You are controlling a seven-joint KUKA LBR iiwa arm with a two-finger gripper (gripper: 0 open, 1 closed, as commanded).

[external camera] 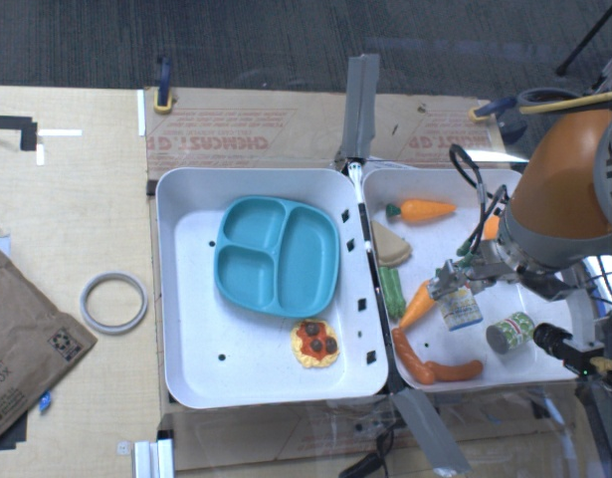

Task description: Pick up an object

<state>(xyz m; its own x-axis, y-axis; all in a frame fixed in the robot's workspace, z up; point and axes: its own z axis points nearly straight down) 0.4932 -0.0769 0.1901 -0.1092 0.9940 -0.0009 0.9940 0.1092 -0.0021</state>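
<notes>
Several toys lie in the right bin (pixel 584 371): a small bottle with a blue label (pixel 462 308), a carrot (pixel 417 305) just left of it, another carrot (pixel 425 209) near the far wall, a sausage (pixel 432 365) along the near wall, a green can (pixel 510 332), a green pod (pixel 391 291) and a tan wedge (pixel 389 244). Reaching in from the right, the grey arm (pixel 564 182) bends down over the bin, its orange band above the wrist. The gripper (pixel 455 282) hangs right at the bottle's top; whether it is spread or closed I cannot tell. The left bin (pixel 176 297) bears a blue divided plate (pixel 278 256) and a toy pizza (pixel 315 344). A tape ring (pixel 113 301) lies on the bench.
</notes>
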